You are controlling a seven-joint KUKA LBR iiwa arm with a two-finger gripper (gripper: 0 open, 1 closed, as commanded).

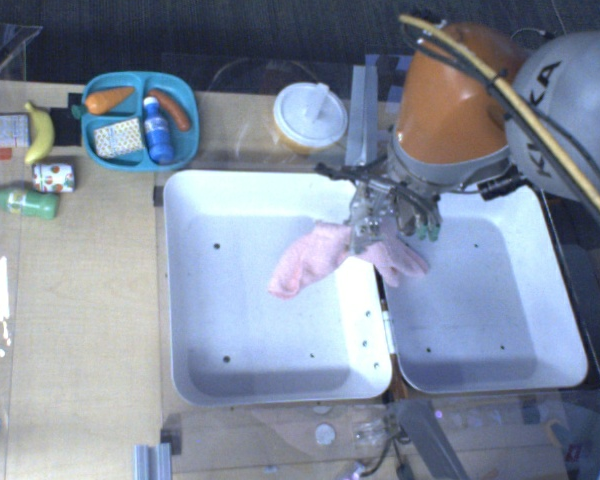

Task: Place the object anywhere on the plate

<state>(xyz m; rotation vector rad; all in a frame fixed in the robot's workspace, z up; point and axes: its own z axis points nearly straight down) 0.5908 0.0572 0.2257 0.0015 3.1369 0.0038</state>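
Reaching in from the right, grey arm (pixel 570 98) with its glossy orange band bent down over the seam between the two bins, wrist pointing nearly straight down. Carrying a yellow cable looped over the orange shell. Gripper (pixel 380 230) low over the inner edge of the left bin (pixel 210 298), dark metal fingers crowded together in shadow; jaws seemingly pinching the pink cloth (pixel 330 256), though too dark and blurred to tell for certain. Draped across the raised rims where the bins meet, that cloth: soft, crumpled, pale pink, one long fold trailing down and left onto the left bin's floor, a shorter flap hanging into the right bin (pixel 500 318). Both bins shallow, smooth white plastic, rounded at the corners, dotted with a few small dark holes. Sitting on the wooden bench (pixel 70 348) up and left, well apart from the bins, a teal divided plate (pixel 185 103) holding toy food: an orange carrot shape, a sausage, a blue bottle, a pale square. Lying beside the plate, a yellow banana (pixel 40 133), a small can and a green bottle. Standing behind the left bin, a round yellow cup with a translucent lid (pixel 310 116).
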